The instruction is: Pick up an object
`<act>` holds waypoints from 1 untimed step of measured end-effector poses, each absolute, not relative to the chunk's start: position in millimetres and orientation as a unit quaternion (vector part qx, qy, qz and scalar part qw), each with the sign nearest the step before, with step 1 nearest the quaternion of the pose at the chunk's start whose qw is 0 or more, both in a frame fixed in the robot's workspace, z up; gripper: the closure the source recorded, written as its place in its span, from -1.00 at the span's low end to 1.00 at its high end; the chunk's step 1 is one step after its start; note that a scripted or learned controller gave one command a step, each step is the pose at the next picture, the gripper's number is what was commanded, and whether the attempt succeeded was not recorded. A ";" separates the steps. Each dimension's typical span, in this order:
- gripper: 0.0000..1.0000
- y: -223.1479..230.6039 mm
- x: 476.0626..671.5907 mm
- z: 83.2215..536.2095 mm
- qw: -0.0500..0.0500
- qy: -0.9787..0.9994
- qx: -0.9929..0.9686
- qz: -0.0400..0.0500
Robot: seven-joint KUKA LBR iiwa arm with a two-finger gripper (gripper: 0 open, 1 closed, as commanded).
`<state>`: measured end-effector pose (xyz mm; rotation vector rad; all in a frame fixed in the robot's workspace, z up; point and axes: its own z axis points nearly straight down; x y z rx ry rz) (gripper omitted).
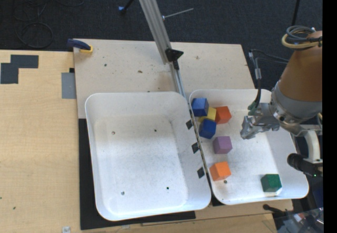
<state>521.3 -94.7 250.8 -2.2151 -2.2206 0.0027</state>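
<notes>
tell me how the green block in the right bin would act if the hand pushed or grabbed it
The green block looks like a rigid cube, so it would probably slide, not roll. Its flat faces should suit a pinch. It sits near the bin's rim, so a push might jam it there.

Two white bins on the bench

The pale, speckled bench [126, 66] holds the left bin [100, 121] and the right bin [295, 187], touching side by side. A small blue and yellow clamp [80, 46] sits at the far left corner.
</notes>
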 end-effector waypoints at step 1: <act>1.00 -48.5 536.8 253.0 0.001 -0.709 -0.706 0.000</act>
